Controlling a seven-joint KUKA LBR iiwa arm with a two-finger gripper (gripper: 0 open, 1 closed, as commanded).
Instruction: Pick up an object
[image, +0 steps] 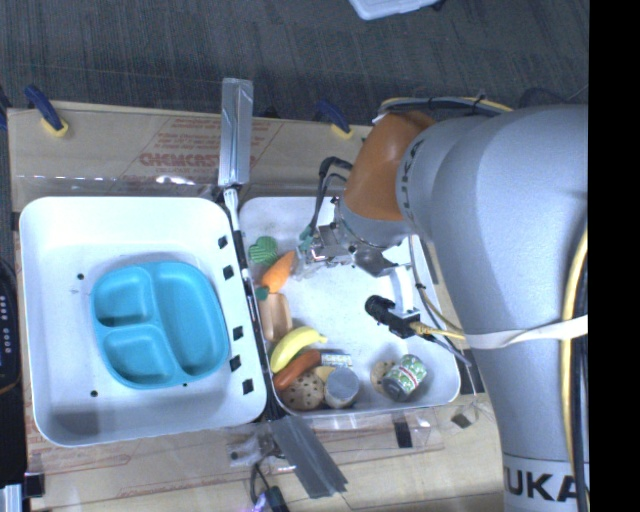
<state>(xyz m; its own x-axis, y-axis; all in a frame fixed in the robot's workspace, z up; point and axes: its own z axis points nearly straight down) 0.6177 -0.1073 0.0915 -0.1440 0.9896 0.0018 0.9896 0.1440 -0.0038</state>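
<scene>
A: How many bins?
B: Two: the left bin carries one blue tray, three compartments.
A: And the right bin?
B: One banana, one carrot, one can. Tool beside the carrot; grip state can't be told.

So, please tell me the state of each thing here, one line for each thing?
blue tray: lying flat in the left bin, compartments bare.
banana: lying in the right bin, against its left wall.
carrot: lying tilted, near the gripper.
can: on its side.
gripper: low over the right bin.
</scene>
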